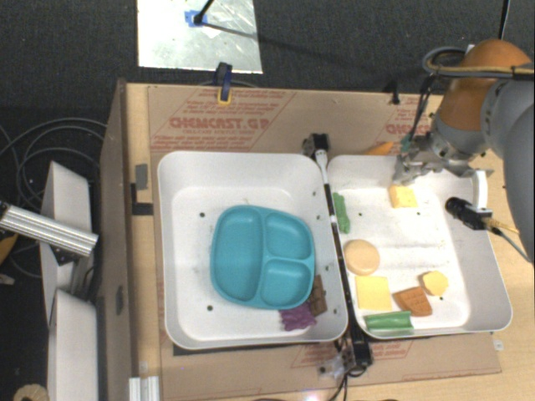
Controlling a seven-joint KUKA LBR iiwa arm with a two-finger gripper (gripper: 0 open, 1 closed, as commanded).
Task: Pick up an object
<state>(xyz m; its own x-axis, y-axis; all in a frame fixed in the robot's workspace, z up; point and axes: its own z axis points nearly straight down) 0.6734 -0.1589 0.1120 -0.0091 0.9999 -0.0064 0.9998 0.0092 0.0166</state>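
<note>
The gripper hangs over the right bin's far edge, just above the yellow block; whether its jaws are apart or together I cannot tell. Nearer than the block lie a tan disc, yellow square and green bar (against the bin's near wall).
</note>
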